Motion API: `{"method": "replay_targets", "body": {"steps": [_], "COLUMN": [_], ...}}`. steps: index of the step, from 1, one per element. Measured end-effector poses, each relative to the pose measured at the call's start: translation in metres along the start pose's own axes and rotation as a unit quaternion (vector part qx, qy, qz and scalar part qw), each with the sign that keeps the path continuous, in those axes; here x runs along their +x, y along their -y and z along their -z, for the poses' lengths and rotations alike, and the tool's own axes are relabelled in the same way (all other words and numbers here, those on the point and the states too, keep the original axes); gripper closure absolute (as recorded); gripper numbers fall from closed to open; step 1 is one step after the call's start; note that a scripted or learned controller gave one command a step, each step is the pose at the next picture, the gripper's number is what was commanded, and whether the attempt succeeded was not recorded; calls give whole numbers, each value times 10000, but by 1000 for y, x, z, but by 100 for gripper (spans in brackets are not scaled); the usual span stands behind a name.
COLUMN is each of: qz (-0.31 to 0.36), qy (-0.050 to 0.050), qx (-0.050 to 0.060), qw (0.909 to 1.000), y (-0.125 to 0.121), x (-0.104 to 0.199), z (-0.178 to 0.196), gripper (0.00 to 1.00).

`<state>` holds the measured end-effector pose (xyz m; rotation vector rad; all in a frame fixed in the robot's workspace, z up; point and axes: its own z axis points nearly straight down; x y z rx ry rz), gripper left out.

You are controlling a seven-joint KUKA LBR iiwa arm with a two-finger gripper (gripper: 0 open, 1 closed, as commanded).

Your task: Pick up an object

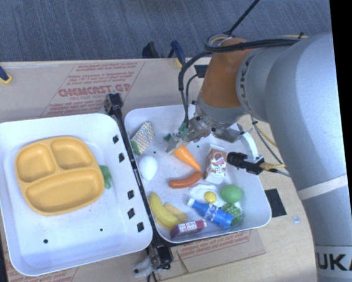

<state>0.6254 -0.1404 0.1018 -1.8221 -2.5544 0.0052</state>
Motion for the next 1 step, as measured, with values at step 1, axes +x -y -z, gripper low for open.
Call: {"method": "replay_targets", "body": {"steps": [1], "qz": [205], "qy": [10], "qx": [-25], "qw": [9998], "y": [13], "x": [37], "z": [123], "gripper": [100]}}
